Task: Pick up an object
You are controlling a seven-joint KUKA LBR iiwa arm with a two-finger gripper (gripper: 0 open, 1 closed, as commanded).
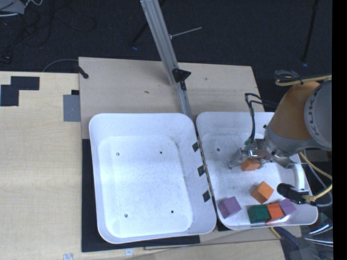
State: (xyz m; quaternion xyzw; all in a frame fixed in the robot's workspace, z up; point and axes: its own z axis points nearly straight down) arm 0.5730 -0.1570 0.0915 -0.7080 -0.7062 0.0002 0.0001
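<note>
My gripper [246, 159] is low inside the right bin [217, 129], near its middle, on the grey arm with the orange band that comes in from the right. A small orange block [251, 166] lies right under the gripper, partly covered by it; whether it is gripped cannot be made out. Closer to the front of that bin lie an orange cube [263, 191], a purple cube [229, 206], a green block [258, 214], a red-orange block [275, 210] and another purple block [287, 205].
The left bin [108, 129] sits beside the right one, with black clips along their shared wall [199, 161]. A metal rail [162, 42] slants up behind the bins. Cables hang at the arm's right side [303, 191].
</note>
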